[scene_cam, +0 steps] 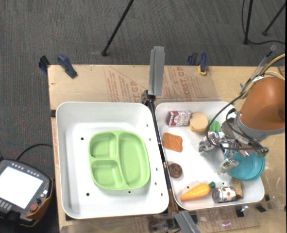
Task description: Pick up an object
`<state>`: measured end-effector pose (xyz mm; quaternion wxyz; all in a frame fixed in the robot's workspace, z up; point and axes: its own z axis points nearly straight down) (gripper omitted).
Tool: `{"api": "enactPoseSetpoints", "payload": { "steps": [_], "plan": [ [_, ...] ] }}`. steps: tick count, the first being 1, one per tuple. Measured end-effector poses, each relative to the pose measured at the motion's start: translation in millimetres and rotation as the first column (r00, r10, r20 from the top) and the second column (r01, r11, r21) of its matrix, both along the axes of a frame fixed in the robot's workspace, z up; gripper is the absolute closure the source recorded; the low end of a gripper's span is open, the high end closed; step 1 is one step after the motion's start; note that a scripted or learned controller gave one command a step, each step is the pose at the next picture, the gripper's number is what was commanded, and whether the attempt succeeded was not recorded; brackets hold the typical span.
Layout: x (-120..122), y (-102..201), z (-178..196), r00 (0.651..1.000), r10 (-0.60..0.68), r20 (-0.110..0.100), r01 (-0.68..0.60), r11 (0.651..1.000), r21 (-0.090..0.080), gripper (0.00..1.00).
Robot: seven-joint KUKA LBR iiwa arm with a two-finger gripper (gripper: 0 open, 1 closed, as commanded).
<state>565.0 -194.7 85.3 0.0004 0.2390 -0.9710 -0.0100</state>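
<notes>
Grey arm with orange band reaching into the right white bin (182, 106), two-finger gripper (216, 154) spread open and grasping nothing, hovering beside a teal round bowl (249, 169), orange plastic carrot (195, 191) near the bin's front edge, green three-compartment tray (119, 160) in the left white bin (68, 130).

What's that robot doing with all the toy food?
The robot arm reaches into the right bin, where its claw hangs low next to a teal bowl. Toy food lies around it: a carrot, a cookie, a small can. Nothing is lifted yet. The left bin holds a green divided plate.
</notes>
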Motion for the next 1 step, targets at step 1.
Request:
{"api": "enactPoseSetpoints", "payload": {
  "steps": [1],
  "plan": [
    [-5.1, 25.5, 2.0, 0.988, -0.153, 0.004, 0.153, 0.988, -0.015, 0.0]
  ]
}}
